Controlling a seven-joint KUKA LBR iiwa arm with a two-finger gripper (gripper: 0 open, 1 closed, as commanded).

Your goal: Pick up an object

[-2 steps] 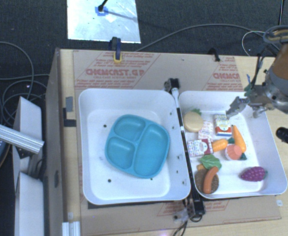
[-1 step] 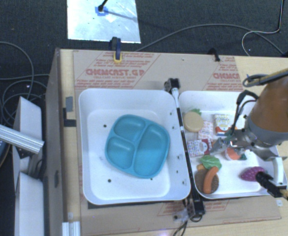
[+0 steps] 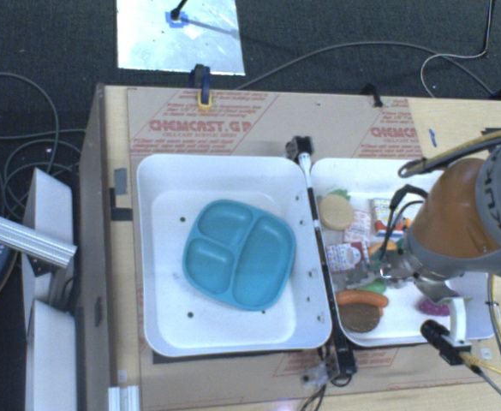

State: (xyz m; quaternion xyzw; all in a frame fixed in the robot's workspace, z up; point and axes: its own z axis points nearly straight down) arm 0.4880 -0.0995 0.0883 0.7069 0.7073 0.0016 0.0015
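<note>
Cardboard-topped bench (image 3: pixel 233 118) on dark floor | left bin (image 3: pixel 160 229): blue divided plate (image 3: pixel 239 253) | right bin (image 3: pixel 361 171): toy food, perhaps a hot dog (image 3: pixel 362 298) | gripper (image 3: pixel 378 268): grip state cannot be told

Count: 2 white bins — left bin (image 3: pixel 160 229) at 9 o'clock, right bin (image 3: pixel 361 171) at 3. 1 blue divided plate (image 3: pixel 240 253) in the left. Right holds roughly 6 small food items (image 3: pixel 353 255), partly hidden under the arm (image 3: pixel 464 217).

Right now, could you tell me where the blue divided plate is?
The blue divided plate lies in the left bin, near its middle, left of the divider beside the right bin.
</note>
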